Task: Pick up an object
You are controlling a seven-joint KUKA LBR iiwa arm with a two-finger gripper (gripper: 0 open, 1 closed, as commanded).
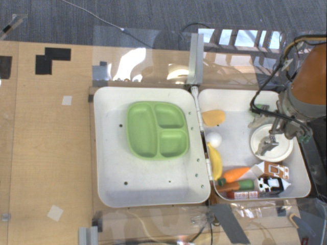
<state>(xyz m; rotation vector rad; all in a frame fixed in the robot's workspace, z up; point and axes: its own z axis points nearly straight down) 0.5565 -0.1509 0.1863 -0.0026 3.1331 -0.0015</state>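
Note:
The right bin [240, 106] holds several objects. A white bowl [283, 149] sits at its right side, and my gripper [269, 143] hangs over the bowl's left half, reaching in from the right. A tan flat piece [213, 117] lies at the upper left, with a small white ball [214, 139] below it. A yellow banana [216, 161] lies along the left wall. An orange carrot [236, 174], a green and red item [241, 189] and a black-and-white carton [272, 180] crowd the front edge.
The left bin [112, 182] holds a green divided plate [156, 130]. A metal divider [200, 137] separates the two bins. Black cables [265, 86] loop behind the right bin near the arm's orange band [311, 78].

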